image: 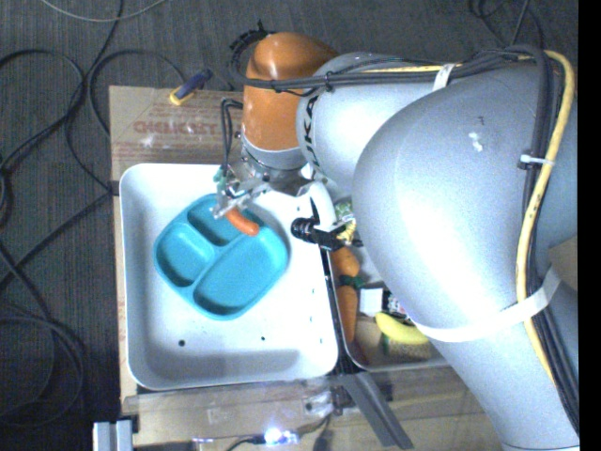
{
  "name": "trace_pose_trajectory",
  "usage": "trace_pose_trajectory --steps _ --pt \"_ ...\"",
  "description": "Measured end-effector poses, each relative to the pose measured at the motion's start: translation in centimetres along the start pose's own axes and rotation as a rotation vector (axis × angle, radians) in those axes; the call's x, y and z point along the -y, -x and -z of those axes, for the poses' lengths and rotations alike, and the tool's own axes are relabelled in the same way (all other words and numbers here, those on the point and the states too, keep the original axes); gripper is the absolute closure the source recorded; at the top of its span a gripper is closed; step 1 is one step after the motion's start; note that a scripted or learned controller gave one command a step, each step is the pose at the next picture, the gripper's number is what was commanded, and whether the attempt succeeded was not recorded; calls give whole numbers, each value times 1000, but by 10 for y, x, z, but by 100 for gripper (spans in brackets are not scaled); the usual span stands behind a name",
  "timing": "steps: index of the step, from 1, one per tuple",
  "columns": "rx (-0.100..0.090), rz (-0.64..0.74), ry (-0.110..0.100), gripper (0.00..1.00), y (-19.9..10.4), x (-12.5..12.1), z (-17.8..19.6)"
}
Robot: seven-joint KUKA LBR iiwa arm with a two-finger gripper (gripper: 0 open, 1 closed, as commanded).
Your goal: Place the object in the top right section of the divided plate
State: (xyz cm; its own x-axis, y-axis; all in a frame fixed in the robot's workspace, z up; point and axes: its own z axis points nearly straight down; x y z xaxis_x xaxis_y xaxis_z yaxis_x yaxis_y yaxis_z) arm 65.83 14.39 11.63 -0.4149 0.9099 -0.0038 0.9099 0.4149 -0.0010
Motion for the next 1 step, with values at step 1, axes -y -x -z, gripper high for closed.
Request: trace_pose_trajectory --steps 1 --pt "-4 1 -5 0 -2 1 0"
